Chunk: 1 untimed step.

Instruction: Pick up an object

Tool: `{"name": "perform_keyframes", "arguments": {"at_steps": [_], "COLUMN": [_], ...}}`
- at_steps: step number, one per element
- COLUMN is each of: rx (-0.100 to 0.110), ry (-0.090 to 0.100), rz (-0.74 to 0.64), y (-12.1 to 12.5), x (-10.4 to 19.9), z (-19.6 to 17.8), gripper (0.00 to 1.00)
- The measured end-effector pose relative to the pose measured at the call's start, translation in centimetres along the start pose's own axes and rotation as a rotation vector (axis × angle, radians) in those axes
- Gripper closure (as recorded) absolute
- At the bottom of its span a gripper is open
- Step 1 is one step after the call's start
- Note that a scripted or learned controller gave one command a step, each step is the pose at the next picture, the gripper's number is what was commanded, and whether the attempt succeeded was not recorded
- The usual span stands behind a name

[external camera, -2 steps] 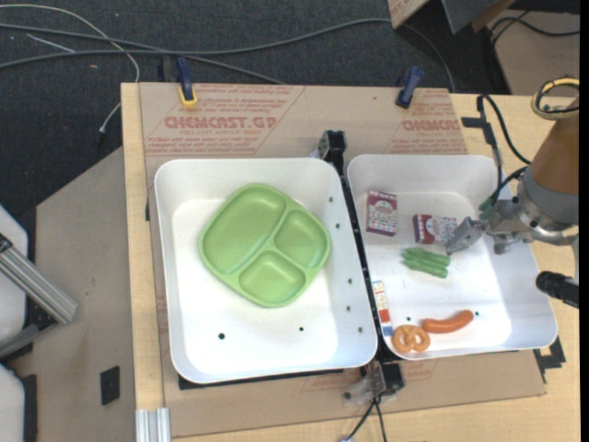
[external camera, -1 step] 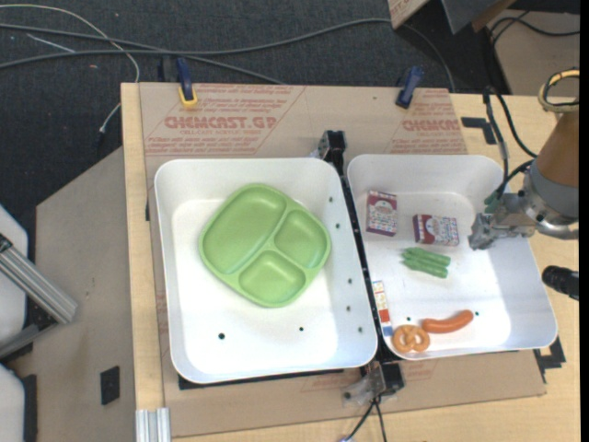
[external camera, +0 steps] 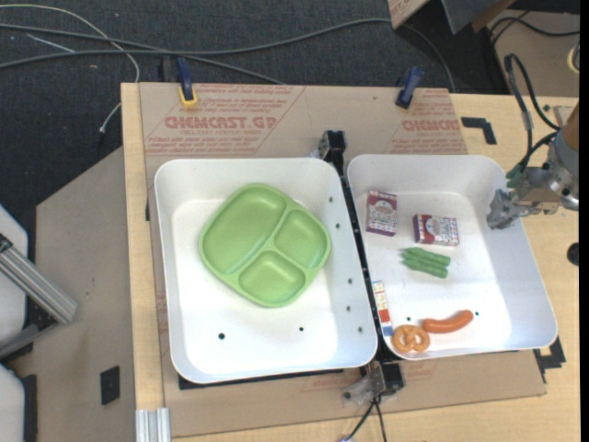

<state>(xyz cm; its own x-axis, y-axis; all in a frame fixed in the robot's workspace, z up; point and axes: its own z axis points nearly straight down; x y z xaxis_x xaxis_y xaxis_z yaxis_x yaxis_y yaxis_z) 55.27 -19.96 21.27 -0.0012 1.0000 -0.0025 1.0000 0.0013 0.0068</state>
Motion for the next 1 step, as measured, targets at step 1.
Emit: {"name": "perform_keyframes", "arguments": {"at_steps": [1], "rx": [0.002], "ry": [0.001], "rz": [0.000], "y": [0.44], "x": [0.23], "z": [-6.27], "gripper": [1.00]}}
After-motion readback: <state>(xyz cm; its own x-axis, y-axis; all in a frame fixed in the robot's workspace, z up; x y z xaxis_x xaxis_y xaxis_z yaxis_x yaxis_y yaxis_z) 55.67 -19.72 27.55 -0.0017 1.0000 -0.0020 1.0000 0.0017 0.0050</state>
